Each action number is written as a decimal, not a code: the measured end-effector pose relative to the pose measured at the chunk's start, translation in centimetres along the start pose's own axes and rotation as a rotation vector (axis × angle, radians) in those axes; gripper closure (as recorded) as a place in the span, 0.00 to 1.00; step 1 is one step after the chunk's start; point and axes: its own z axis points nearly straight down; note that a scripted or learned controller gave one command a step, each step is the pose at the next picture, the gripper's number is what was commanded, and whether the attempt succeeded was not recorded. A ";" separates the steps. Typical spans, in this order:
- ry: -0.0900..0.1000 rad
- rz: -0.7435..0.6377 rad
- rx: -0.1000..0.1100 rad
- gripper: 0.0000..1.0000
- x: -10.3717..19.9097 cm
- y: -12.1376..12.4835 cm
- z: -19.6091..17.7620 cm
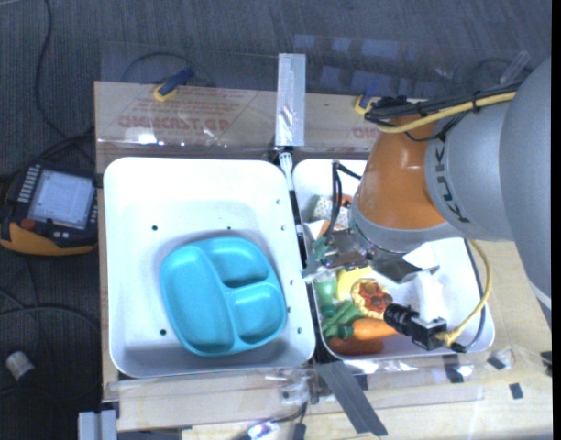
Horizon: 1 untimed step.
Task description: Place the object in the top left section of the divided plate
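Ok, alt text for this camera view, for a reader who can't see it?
A grey and orange robot arm reaches down into the right white bin among a cluster of small colourful objects. In the left white bin lies a blue divided plate.

Dark grey carpet (170,16) surrounds the bench (519,374), black cables (33,16) trail across it, an orange-edged handheld pendant (51,209) lies at left, and a taped cardboard panel (198,117) borders the bench's far side.
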 end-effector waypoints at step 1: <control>0.001 0.114 0.001 1.00 1.4 -1.3 0.0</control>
